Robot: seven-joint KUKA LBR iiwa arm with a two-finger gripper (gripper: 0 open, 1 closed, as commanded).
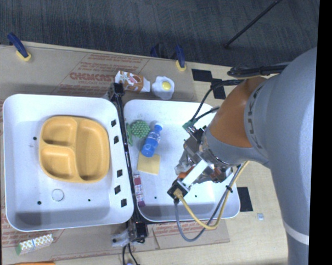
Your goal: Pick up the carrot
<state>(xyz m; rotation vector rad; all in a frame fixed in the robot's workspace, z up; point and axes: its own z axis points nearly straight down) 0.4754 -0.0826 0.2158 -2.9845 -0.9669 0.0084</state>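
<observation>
**Carrot off in the corner, gripper over the wrong bin**

An orange sliver I take for the carrot (31,264) lies at the tabletop's (260,243) lower left corner, outside the left bin (17,150) and partly cut off by the frame. It is well apart from the gripper (186,167), which I have hanging over the right bin (172,110) near a yellow slice (149,164) and a blue bottle (151,140). Whether the gripper is open or closed I cannot tell. Descending here, I expect it would close on the slice or on nothing, and the carrot may lie beyond reach.
</observation>
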